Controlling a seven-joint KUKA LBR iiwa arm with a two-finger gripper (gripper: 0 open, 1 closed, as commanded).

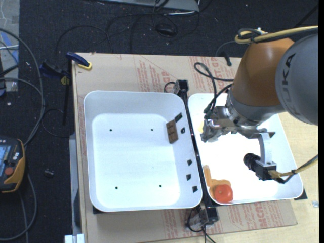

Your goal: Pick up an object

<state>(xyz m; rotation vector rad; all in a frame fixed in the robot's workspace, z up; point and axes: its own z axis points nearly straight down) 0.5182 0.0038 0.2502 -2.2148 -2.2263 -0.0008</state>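
The pincer hangs low in the right bin, its grip too hidden to tell, so it should move toward the red ball lying near below it.

Grey arm, orange band, yellow cable.

Two white bins: the left bin holds a dark brown block at its right wall; the right bin holds a red ball beside an orange piece. The arm is grey with an orange band. The bench top is tan with red lettering.
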